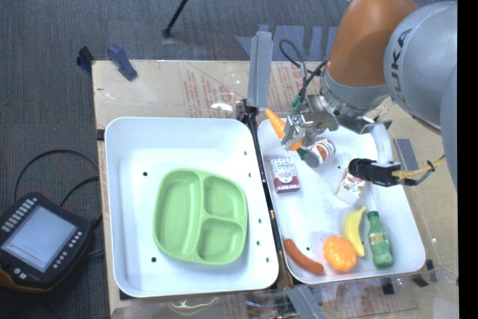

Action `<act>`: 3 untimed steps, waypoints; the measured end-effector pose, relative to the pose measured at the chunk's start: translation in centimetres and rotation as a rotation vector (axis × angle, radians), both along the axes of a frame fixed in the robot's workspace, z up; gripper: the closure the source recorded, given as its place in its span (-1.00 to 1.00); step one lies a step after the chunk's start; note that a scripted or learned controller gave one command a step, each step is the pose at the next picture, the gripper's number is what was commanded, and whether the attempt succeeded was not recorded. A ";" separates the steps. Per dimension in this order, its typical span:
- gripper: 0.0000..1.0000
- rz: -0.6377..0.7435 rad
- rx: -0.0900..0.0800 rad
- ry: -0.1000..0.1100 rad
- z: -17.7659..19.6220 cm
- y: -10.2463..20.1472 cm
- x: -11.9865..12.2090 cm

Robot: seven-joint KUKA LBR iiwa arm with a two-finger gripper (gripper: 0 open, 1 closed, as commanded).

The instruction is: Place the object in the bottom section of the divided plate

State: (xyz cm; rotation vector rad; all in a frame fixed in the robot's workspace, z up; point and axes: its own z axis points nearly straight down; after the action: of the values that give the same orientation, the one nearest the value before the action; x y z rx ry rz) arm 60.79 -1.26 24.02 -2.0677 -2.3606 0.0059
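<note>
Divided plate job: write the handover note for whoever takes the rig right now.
Gripper: low over the far end of the right bin, beside the carrot and a small can; nothing visibly held.
Divided plate: green, in the left bin, all sections bare.
Also in the right bin: small box, banana, green bottle, orange pepper, sausage.
Done: nothing placed.
Left: grasp an object, carry it across, set it in the plate's bottom section.

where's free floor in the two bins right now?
Left bin: a bare white margin runs all round the green divided plate, widest along its top and left. Right bin: a bare patch mid-floor, bordered by the small box, sausage and banana. Crowded at its top, under the gripper, and along the bottom.
</note>
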 end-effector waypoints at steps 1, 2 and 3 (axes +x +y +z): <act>1.00 0.100 0.000 0.002 -5.5 12.2 -4.9; 1.00 -0.227 -0.002 0.003 -10.9 16.3 -6.7; 1.00 -0.671 -0.005 -0.001 2.5 13.6 -3.1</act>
State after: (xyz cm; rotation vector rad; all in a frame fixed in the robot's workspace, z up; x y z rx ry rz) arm 57.65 12.32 26.56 -2.7319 -1.5490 0.0082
